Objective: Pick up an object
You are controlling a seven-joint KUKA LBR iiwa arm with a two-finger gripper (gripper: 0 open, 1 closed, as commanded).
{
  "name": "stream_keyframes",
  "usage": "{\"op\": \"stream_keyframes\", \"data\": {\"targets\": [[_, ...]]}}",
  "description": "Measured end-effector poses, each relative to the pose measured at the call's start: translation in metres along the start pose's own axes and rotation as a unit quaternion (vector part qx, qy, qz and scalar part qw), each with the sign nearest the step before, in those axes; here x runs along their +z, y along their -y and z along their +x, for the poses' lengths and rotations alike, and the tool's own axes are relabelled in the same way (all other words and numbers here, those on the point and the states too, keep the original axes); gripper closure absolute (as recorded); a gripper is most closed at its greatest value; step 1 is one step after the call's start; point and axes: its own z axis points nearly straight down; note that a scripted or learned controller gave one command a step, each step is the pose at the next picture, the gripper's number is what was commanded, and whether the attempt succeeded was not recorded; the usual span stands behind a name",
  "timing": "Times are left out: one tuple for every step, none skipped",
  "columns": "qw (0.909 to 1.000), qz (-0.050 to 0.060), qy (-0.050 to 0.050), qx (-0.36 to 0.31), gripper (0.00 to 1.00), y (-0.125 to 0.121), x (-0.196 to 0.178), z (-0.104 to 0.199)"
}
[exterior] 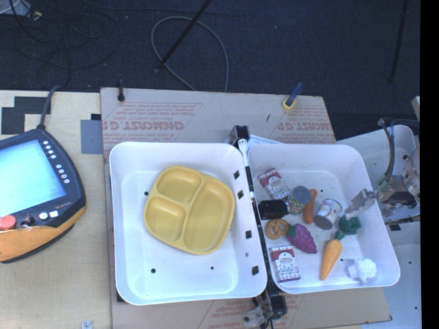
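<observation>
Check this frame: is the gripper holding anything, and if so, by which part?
Nothing is seen held. The gripper sits at the right edge of the right bin, with no object visibly between it, while the toy carrot lies loose below it.

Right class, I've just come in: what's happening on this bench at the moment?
A robot arm reaches in from the right, its end effector low over the right bin, near a toy carrot, purple grapes and small cans. Nothing visibly sits in its grasp yet. The left bin holds a yellow divided plate.
</observation>
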Motion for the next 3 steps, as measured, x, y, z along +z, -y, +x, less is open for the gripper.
{"op": "stream_keyframes", "data": {"targets": [[0.9999,-0.010,0.005,0.001,0.00,-0.018,0.111,0.014],[0.9999,-0.014,0.008,0.001,0.00,-0.013,0.114,0.013],[0.9998,-0.018,0.011,0.001,0.00,-0.005,0.115,0.012]]}}
